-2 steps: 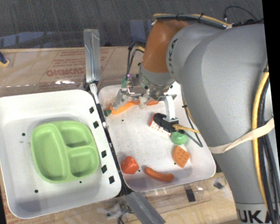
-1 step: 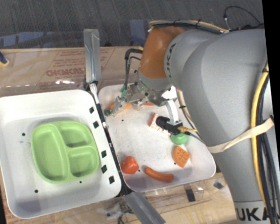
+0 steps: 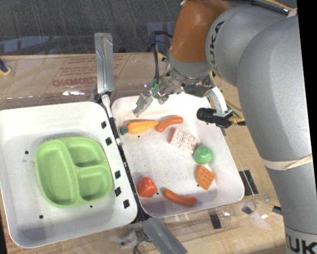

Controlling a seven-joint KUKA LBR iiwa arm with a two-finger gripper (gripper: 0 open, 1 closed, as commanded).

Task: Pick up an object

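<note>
Dark grey carpet (image 3: 51,16) runs behind the table (image 3: 35,74), whose brown cardboard top is printed in red and taped in places.

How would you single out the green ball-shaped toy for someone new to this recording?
Start at the right bin, which holds the small toys. Along its right side, the green ball-shaped toy lies between the patterned block and the orange waffle. It is that bin's one all-green piece.
</note>
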